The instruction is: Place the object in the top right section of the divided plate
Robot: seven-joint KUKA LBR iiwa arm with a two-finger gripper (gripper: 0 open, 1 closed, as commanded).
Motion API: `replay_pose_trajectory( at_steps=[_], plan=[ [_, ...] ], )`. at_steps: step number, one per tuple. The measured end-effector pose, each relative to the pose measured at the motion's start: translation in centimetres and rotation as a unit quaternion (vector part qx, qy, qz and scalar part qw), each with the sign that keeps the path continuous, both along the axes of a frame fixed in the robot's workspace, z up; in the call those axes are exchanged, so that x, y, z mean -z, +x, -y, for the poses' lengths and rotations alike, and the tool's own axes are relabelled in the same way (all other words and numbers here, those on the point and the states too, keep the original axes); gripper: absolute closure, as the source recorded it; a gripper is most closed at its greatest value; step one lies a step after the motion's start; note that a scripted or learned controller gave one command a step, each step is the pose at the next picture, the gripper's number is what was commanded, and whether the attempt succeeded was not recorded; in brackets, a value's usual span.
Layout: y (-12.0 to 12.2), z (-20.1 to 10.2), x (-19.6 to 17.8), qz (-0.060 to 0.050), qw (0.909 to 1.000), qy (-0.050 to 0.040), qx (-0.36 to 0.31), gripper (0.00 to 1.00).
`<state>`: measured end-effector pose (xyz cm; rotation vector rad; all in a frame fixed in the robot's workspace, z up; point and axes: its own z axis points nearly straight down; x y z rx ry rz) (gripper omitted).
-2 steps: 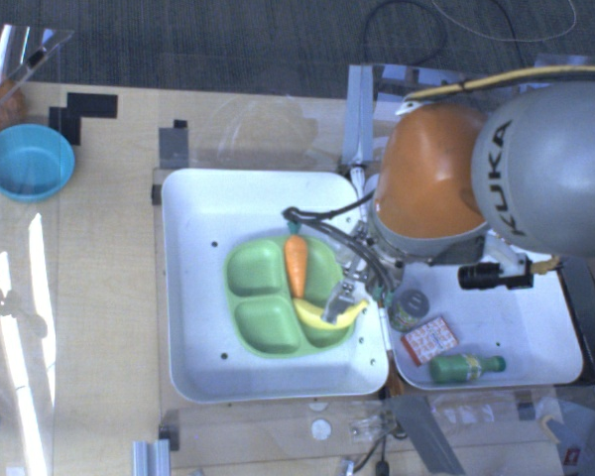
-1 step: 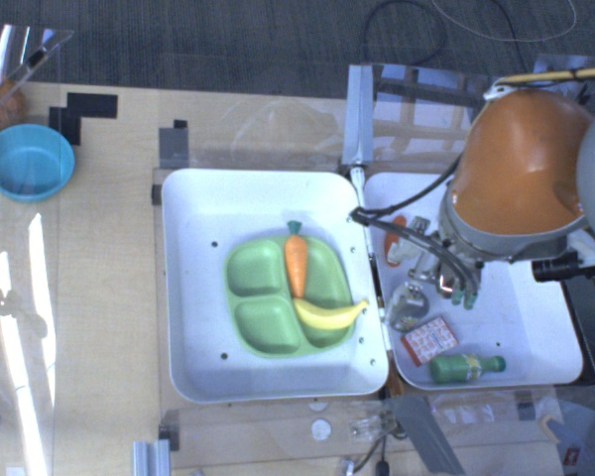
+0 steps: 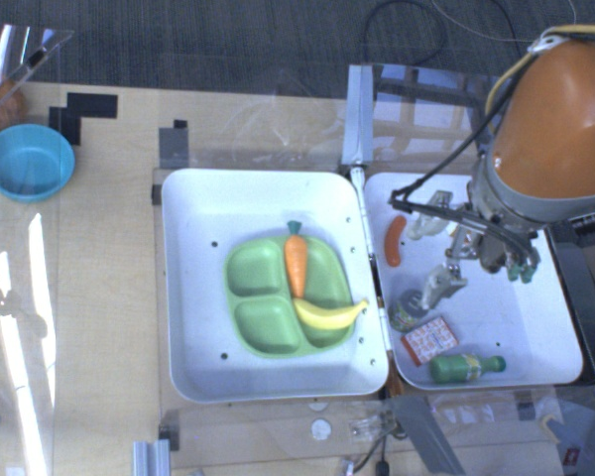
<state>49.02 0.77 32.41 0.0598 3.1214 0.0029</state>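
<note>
Gripper (image 3: 446, 284) over right bin (image 3: 565, 360), finger state cannot be told. Carrot (image 3: 296, 258) on green divided plate (image 3: 253, 266) centre divider; banana (image 3: 329, 313) at lower right section.

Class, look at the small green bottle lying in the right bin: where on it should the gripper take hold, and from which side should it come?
Probably the wide middle of the small green bottle, coming straight down from above. It lies on its side along the front wall of the right white bin, so the gripper should close across its width. The body offers more surface than the narrow neck at its right end. The red patterned card lies close, so come down carefully.
</note>
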Motion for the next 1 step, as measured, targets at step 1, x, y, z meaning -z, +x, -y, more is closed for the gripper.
replay_pose_trajectory(
  at_steps=[1],
  plan=[
    [-0.01,-0.84,-0.1,0.001,0.9819,-0.0032,-0.189,0.0]
  ],
)
